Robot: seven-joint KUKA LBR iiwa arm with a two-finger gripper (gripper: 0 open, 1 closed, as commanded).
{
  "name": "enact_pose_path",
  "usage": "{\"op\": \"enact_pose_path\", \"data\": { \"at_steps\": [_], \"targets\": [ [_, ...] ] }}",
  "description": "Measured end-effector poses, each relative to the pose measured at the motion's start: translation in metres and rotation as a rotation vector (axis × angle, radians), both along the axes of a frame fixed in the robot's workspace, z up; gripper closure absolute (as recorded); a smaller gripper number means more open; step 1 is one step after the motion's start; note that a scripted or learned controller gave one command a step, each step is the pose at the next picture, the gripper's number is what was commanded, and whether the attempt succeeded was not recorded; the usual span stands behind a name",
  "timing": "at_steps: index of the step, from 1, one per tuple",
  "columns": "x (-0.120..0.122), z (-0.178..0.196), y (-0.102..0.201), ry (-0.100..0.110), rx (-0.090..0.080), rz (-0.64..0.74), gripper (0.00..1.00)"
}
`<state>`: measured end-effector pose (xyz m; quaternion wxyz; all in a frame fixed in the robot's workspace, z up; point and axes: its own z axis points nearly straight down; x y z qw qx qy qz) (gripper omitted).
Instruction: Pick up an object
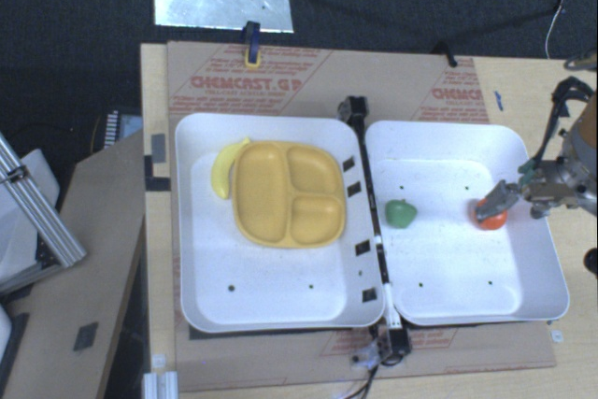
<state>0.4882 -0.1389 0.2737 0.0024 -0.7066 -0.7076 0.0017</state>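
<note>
Nearest me, the front rims of the two white bins sat flush along the bench edge, clipped together at the black divider [374,229], which I took to be there so nothing rolled from one side to the other.

In the right bin [448,294], the floor was mostly bare, which left plenty of room to come in from the side. The gripper [495,203] was down at the bin's right side, right at the orange-red ball [491,218], with a grey finger lying across the top of it. I could not tell whether the ball was actually between the fingers or merely under them, and the gap between them was too small for me to judge (the whole hand was a blur of grey at that slant). So I counted the pick as not yet proven. The ball looked to rest on the bin floor, near the right wall.

Well apart to its left, close to the divider, lay a small green fruit [401,213], far enough off not to get knocked.

In the left bin [215,294], a yellow sectioned plate [288,193] lay flat, with a banana [224,168] tucked against its left edge.

Farthest back, a blue-and-yellow clamp [251,44] pinned the printed sheet to the bench.
</note>
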Motion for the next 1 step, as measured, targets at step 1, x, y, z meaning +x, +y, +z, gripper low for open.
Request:
{"op": "enact_pose_path", "data": {
  "at_steps": [1],
  "targets": [
    [0.0015,0.0038,0.0002,-0.008,-0.002,0.002,0.00]
  ]
}}
